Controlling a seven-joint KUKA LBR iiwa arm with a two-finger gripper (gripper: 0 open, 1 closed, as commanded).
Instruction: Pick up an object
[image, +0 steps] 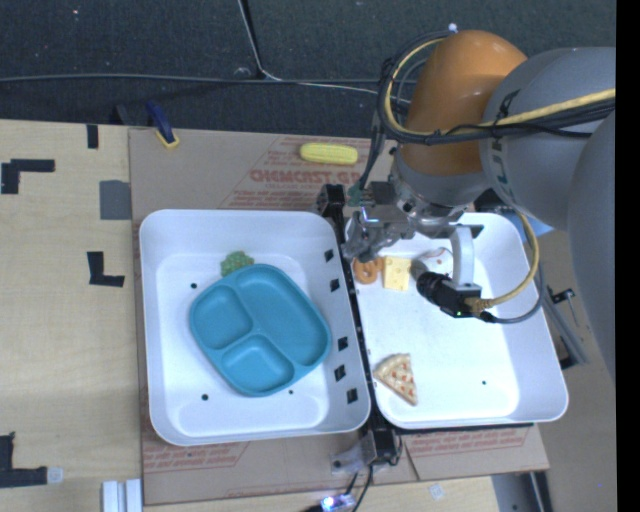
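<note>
Here pincer (372, 240) sits low at right bin's (500, 400) upper-left corner, just above orange piece (367, 271) and yellow block (397, 274); grip state cannot be judged, possibly touching. Pizza slice (397, 378) lies apart.

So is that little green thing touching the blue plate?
Touching, as far as the camera view shows: the green piece sits right at the upper-left rim of the blue plate in the left bin, with no white gap between them.

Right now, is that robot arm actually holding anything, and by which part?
Cannot be told. The gripper hangs over the right bin's far left corner, near a small orange piece and yellow block.
</note>
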